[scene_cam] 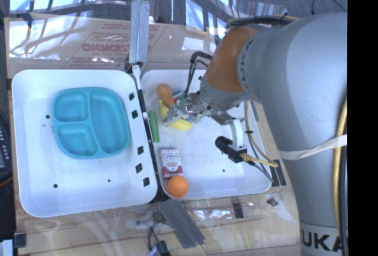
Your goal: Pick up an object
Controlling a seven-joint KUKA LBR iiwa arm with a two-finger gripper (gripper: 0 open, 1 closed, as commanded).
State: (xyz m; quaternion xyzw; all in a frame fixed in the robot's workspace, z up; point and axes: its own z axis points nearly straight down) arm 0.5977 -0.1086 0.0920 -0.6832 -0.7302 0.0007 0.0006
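Nothing is seen lifted yet: the gripper [180, 108] is lowered among yellow pieces [182, 125] in the right bin [204, 187]; its grip cannot be told.

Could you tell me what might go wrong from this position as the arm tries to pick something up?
1. The pincer sits among a tight cluster: an orange carrot-like item, a yellow piece and a green stick. It may nudge neighbours or catch two at once.
2. The green stick lies against the right bin's left wall, so it could be hard to get at.
3. The orange ball near the front rim could roll if bumped.
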